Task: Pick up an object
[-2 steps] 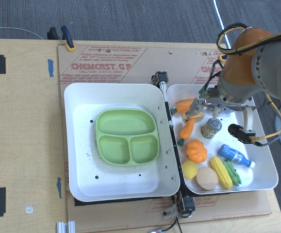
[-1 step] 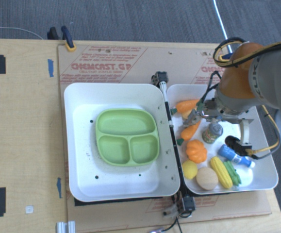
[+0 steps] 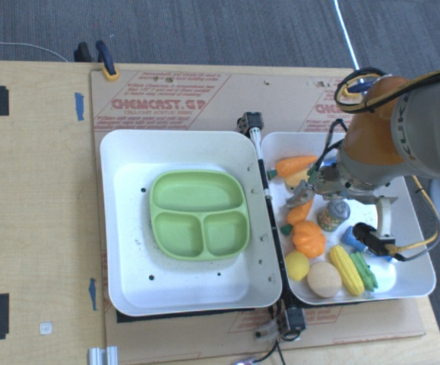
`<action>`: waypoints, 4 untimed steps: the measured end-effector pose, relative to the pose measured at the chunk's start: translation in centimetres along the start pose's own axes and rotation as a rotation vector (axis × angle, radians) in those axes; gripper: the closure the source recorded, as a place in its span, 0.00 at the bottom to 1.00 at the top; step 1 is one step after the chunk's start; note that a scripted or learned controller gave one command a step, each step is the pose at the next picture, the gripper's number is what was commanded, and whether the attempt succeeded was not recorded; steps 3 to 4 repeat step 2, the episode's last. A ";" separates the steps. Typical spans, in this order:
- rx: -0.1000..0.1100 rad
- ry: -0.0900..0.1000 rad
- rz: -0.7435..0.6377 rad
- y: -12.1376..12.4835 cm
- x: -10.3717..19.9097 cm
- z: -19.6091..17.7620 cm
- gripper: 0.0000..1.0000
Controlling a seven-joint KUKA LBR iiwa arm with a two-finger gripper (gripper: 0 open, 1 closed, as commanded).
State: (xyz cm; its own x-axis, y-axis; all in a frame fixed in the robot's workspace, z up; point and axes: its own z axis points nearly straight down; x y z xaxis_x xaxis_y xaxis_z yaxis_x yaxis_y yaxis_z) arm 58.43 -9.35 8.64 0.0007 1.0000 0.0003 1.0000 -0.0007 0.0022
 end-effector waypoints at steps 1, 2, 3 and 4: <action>-0.005 -0.001 0.001 0.1 0.0 -1.1 1.00; 0.001 0.001 -0.003 -0.1 6.9 -9.9 1.00; 0.001 0.001 -0.003 -0.1 6.9 -9.9 1.00; 0.001 0.001 -0.003 -0.1 6.9 -9.9 1.00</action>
